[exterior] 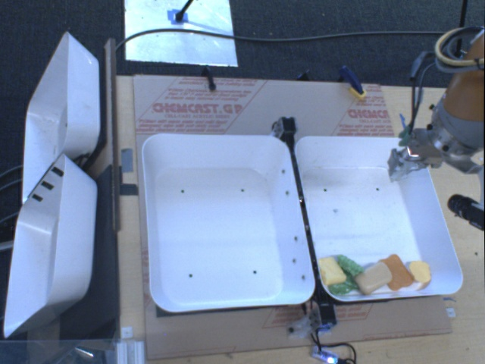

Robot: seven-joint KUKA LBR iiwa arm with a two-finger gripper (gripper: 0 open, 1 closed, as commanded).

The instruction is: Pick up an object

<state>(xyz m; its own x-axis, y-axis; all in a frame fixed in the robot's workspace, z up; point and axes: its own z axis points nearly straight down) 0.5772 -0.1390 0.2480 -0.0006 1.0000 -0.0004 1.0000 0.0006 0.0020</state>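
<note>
Hovering over the right bin [443, 226]'s far right corner, the hand [402, 163] carries nothing visible — its grip state cannot be told.

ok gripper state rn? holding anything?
Gripper: open or shut cannot be told; over the right bin's upper right edge, away from the objects in the lower corner.

Single fixed camera looking down at slant from above bench [250, 97], taking in both white bins [220, 226] side by side; arm [462, 105] entering from right.
</note>
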